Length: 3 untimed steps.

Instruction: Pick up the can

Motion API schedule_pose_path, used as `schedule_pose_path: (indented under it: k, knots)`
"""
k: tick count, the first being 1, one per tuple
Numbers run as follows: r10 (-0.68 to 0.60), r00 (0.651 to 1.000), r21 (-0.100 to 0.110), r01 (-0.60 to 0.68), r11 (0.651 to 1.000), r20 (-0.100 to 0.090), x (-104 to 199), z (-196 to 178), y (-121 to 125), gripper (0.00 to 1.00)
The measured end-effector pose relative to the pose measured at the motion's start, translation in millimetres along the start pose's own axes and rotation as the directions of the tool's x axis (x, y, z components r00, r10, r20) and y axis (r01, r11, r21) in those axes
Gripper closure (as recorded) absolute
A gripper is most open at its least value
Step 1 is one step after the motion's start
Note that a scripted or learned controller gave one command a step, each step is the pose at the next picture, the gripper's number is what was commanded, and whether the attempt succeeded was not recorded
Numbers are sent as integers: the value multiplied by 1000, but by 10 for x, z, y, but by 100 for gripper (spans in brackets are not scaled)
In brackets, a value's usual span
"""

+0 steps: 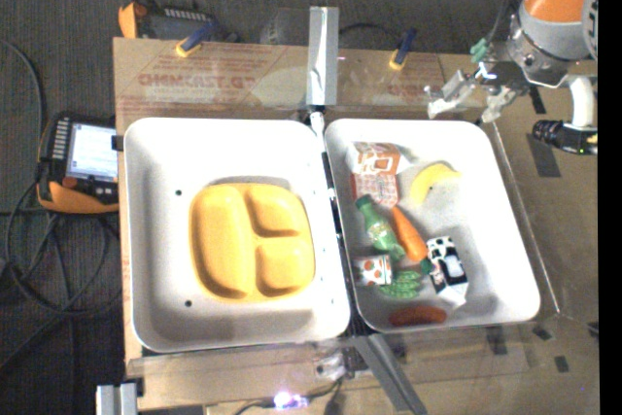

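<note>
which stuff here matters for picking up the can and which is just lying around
For the job:
- can, small, lying near the front of the right bin
- gripper, above the bench behind that bin, apart from everything in it

Lying about:
- green bottle
- carrot
- yellow banana piece
- black-and-white carton
- yellow divided tray in the left bin

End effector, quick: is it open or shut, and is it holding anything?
End effector: cannot be told whether open or closed; nothing seen held. It is above the right bin's far corner.
</note>
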<state>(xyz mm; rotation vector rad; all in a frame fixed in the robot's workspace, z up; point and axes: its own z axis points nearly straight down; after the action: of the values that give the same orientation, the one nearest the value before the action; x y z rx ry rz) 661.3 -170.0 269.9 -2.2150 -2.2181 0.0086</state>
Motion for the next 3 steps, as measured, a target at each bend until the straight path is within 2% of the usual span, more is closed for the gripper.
schedule_pose_path:
  k: [1,2,3]
  knots:
    - [16,1000,2,-16,1000,1,606,1006,-280,0]
    - [-132,991,0,132,991,4,2,335,-269,0]
    - [-256,967,0,256,967,5,-31,-365,-178,0]
